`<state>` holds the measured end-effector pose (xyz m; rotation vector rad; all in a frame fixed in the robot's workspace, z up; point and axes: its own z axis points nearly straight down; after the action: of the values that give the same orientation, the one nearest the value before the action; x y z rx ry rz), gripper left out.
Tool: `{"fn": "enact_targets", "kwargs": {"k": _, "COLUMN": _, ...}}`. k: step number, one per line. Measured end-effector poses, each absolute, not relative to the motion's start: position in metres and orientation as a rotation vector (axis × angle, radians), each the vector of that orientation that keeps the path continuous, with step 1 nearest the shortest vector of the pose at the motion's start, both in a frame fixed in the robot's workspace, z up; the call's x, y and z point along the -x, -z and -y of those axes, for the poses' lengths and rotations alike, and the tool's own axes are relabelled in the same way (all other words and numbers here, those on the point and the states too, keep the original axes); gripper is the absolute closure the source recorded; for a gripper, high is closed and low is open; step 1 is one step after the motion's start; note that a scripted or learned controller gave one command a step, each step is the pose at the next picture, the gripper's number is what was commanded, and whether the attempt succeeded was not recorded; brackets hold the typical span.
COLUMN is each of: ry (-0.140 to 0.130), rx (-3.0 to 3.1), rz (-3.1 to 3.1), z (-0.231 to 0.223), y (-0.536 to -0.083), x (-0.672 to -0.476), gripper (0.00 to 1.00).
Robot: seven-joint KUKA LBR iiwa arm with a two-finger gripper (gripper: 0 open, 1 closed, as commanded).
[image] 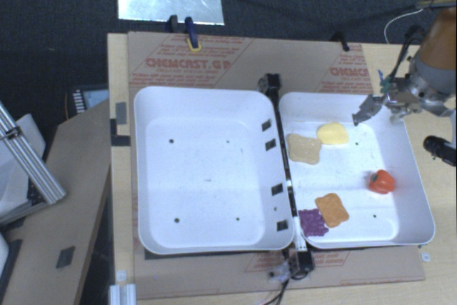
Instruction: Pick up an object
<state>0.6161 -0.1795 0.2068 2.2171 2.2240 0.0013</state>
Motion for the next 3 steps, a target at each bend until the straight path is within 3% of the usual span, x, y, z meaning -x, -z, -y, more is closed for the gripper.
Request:
{"fn": "enact_targets", "kwargs": {"k": 1, "ry": -0.016, "rx": -2.198, "rz": -2.213, "z": 0.202, "y": -0.372, "x": -0.672, "gripper": 0.0}}
{"fn": "enact_targets", "kwargs": {"k": 2, "ry": -0.005, "rx": -2.203, "rz": -2.227, "z": 0.2, "y": -0.372, "x": -0.67, "gripper": 1.0}}
{"fn": "enact_targets", "kwargs": {"k": 3, "ry": -0.01, "rx": -2.212, "rz": -2.211, "z": 0.207, "y": -0.506, "x": -0.607, "gripper": 1.0}}
